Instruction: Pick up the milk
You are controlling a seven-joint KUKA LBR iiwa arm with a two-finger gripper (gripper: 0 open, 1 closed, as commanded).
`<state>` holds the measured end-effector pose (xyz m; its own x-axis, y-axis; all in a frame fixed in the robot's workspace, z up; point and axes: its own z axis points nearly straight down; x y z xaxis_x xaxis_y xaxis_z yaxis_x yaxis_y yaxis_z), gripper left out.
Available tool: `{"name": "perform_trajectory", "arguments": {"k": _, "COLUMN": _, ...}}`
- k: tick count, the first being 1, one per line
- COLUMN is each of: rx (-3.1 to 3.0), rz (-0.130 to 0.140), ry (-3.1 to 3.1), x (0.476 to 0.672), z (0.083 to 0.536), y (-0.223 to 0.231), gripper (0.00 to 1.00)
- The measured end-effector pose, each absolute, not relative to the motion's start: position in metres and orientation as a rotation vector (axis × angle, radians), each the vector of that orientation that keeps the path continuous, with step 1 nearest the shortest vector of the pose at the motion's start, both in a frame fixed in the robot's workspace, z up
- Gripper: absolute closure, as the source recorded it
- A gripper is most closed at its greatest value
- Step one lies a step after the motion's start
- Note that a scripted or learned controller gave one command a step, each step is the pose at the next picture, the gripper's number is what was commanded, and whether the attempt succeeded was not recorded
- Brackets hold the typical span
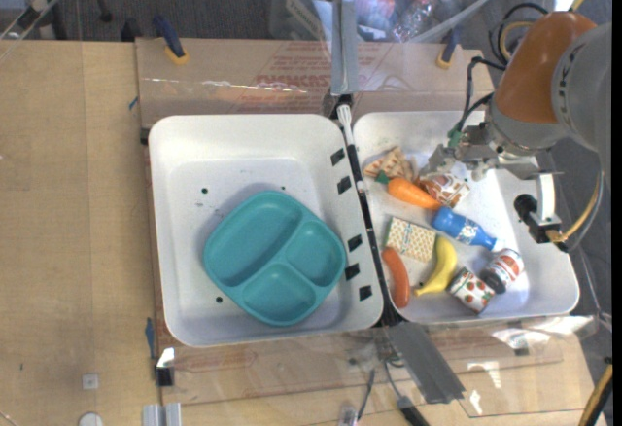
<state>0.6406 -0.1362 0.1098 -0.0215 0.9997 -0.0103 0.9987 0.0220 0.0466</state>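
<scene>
One teal plate (274,257); one banana (439,267); two cans (470,290).

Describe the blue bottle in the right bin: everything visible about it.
The blue bottle looks like small toy plastic, bright blue with a white label patch toward its lower-right end. It lies on its side, slanted, in the right bin, about mid-bin. The banana lies just below it and the carrot sits up-left, close by; contact is unclear. The gripper is above it, not on it.

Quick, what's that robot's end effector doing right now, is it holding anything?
End effector: low in the right bin, just above a small red-and-white carton; whether it grips anything cannot be told.
</scene>
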Motion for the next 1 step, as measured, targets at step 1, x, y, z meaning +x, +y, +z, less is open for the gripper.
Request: {"name": "perform_trajectory", "arguments": {"k": 1, "rx": 2.191, "rz": 0.037, "ry": 2.198, "x": 0.6421, "z": 0.1093, "y": -0.1358, "gripper": 0.0}}
